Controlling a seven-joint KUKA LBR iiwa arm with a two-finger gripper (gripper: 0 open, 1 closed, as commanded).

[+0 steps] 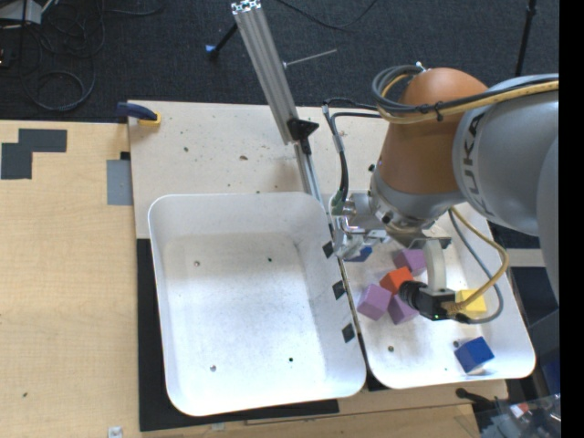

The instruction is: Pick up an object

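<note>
My gripper (352, 237) hangs low over the left side of the right bin (422, 365), close to the wall it shares with the left bin (235, 310). A small blue piece (363, 255) lies right under or beside it; contact is too unclear to judge. Just to the right sit an orange block (395, 281), a purple block (411, 261), and two more purple blocks (374, 301) (401, 311). A yellow piece (471, 302) lies partly behind a cable. A blue cube (474, 354) rests near the bin's front right corner. The wrist hides the back of the bin.
A slanted aluminium post (274, 80) rises behind the bins, ending near the gripper. A blue and yellow clamp (138, 113) sits at the bench's back left corner. Black clips (338, 290) line the wall between the bins. A yellow cable (488, 286) loops over the right bin.
</note>
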